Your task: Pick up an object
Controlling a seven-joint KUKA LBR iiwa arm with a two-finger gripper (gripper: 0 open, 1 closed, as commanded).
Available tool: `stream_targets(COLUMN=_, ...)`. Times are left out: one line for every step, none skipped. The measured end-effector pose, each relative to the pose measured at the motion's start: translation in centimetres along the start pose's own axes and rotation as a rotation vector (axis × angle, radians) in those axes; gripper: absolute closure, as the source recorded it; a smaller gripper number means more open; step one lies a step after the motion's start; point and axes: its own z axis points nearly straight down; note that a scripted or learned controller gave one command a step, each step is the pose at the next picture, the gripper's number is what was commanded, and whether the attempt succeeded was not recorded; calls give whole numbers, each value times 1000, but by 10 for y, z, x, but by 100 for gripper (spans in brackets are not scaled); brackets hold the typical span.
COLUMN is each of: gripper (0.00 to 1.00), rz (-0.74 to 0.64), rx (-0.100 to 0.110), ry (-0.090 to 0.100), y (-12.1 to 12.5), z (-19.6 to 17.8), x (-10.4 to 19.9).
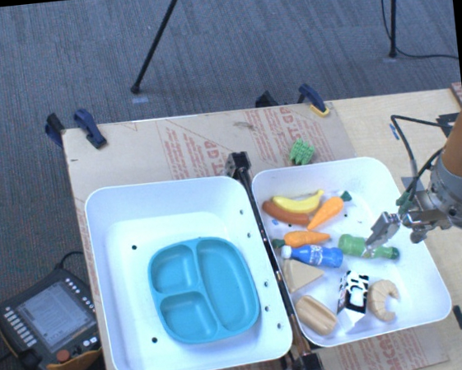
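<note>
Over the right-hand shallow white plastic bin (396,178), the grey arm's jaws (381,233) hang just above a green cylindrical toy (362,247). Whether the jaws are apart or together cannot be determined. The toy lies beside a small blue-and-white bottle (313,254).

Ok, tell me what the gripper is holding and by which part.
It cannot be told. The gripper hangs low in the right bin, right over a green toy, but whether it grips it is unclear.

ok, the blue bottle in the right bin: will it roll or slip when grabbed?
The bottle lies on its side and looks round, so a nudge would probably roll it. It looks like smooth plastic, so maybe slippery. The carrot lies close beside it and may limit rolling.
</note>
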Motion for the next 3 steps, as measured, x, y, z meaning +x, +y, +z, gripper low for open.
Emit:
stream_targets(gripper=0, rz=2, rx=3, ry=1, y=4, z=148, x=28)
stream_targets(gripper=0, rz=-291, rx=-5, ry=-3, y=-13, z=160, x=38)
stream_targets(gripper=100, rz=-286, rx=-9, ry=-5, y=-11, z=149, x=37)
